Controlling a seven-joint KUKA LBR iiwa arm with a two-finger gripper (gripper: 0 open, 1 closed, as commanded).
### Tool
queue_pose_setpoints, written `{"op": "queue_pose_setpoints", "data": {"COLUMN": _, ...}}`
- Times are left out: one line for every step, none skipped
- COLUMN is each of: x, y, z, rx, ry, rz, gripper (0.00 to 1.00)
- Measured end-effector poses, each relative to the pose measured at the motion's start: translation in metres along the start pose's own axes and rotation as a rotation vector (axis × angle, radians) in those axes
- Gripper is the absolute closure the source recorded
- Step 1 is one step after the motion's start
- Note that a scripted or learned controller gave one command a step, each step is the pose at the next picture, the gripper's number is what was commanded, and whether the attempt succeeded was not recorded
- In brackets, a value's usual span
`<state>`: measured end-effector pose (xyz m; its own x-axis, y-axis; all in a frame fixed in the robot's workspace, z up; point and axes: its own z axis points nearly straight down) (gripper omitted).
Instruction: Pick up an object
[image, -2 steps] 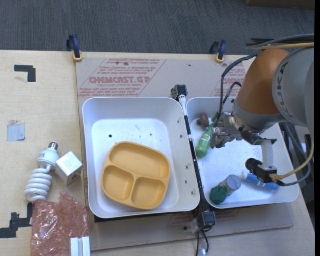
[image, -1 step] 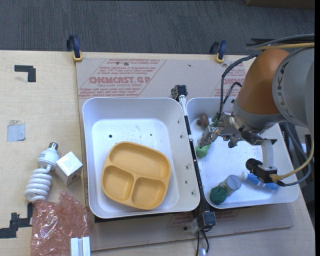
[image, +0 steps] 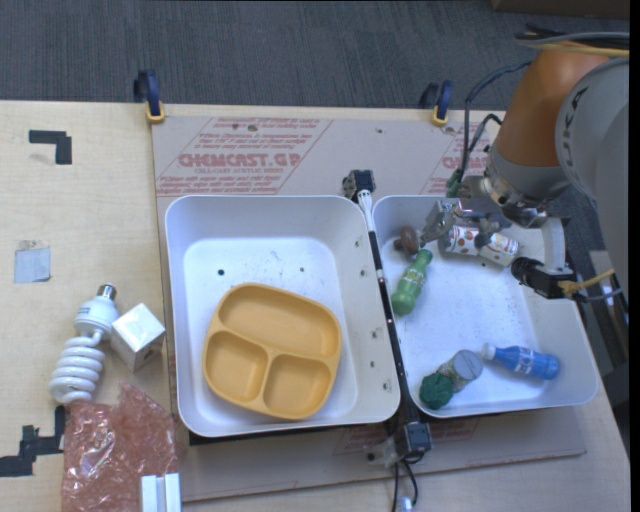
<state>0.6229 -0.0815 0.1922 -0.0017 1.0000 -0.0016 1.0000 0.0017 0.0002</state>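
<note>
My gripper hangs over the far part of the right bin, under the arm's orange band. Right at it lies a small white and red can on its side; I cannot tell whether it is gripped. A green bottle lies along the bin's left wall, with a small brown object just beyond it. A blue bottle lies near the bin's front right. A dark green object with a grey lid sits at the front.
The left bin holds a yellow divided tray. On the bench to the left lie a spiral light bulb, a white cube and a pink bag. Cables run beside the arm at the right.
</note>
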Motion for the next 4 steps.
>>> {"op": "queue_pose_setpoints", "data": {"x": -0.038, "y": 0.022, "z": 0.085, "rx": 0.0, "ry": 0.0, "rz": 0.0, "gripper": 0.0}}
{"op": "queue_pose_setpoints", "data": {"x": -0.013, "y": -0.018, "z": 0.1, "rx": 0.0, "ry": 0.001, "rz": 0.002, "gripper": 0.0}}
{"op": "queue_pose_setpoints", "data": {"x": -0.014, "y": -0.018, "z": 0.09, "rx": -0.001, "ry": 0.0, "rz": 0.001, "gripper": 1.0}}
{"op": "queue_pose_setpoints", "data": {"x": -0.014, "y": -0.018, "z": 0.09, "rx": -0.001, "ry": 0.0, "rz": 0.001, "gripper": 0.0}}
